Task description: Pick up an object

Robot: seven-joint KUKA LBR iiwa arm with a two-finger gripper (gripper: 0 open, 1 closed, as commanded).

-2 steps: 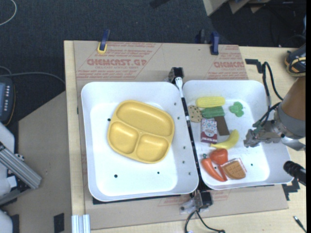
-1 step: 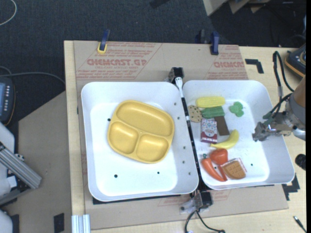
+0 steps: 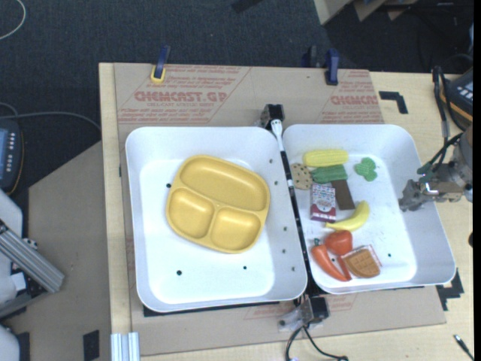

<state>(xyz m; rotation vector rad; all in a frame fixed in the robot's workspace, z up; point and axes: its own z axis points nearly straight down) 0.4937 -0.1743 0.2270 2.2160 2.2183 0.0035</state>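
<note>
A yellow plate (image 3: 218, 204) sits mid left bin (image 3: 143, 201). Toy food, banana (image 3: 355, 218) included, lies untouched along the right bin's (image 3: 428, 239) left side. The gripper (image 3: 415, 194) hovers at its right edge, carrying nothing; pick not begun.

We see two white bins (image 3: 143, 201) on a tan bench (image 3: 113, 126) printed with red lettering. The left bin holds a yellow plate (image 3: 218, 203) with three compartments. In the right bin, at 12 o'clock, lies a yellow corn cob (image 3: 325, 158), with a dark green piece (image 3: 329, 174) under it and a bright green toy (image 3: 367, 168) at 2 o'clock. Near the middle we find a red and white packet (image 3: 323, 202), a brown bar (image 3: 344, 194) and a yellow banana (image 3: 356, 217). At 6 o'clock sit a red pepper (image 3: 338, 242), an orange-red carrot (image 3: 328, 263) and brown toast (image 3: 364, 262). The gripper (image 3: 418, 194) is grey metal.
</note>
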